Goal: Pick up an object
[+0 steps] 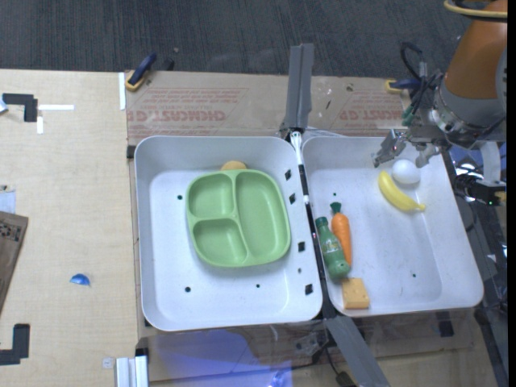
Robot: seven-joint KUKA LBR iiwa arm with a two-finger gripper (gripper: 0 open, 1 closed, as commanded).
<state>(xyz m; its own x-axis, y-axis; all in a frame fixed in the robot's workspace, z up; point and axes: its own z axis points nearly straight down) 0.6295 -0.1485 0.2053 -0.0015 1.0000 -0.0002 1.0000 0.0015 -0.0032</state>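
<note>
The jaws (401,150) hang over the far corner of the right bin (451,285), just above a white ball (405,172); whether they are spread or pressed together cannot be told from this slant, and nothing is seen pinched between them. The ball lies touching the upper end of a banana (401,193), near the bin's far wall. It looks like the likeliest target. It is probably light and stiff, smooth and round, so it may roll or squirt out sideways if pinched off-centre; the jaws should close across its widest part, coming straight down. The banana pressed against it may get in the way of one finger.

Toward the bin's left wall lie a carrot (342,234) and a green bottle (330,248), side by side and touching, with a yellow block (355,294) just below them. The left bin (161,297) carries a green divided plate (239,217).
</note>
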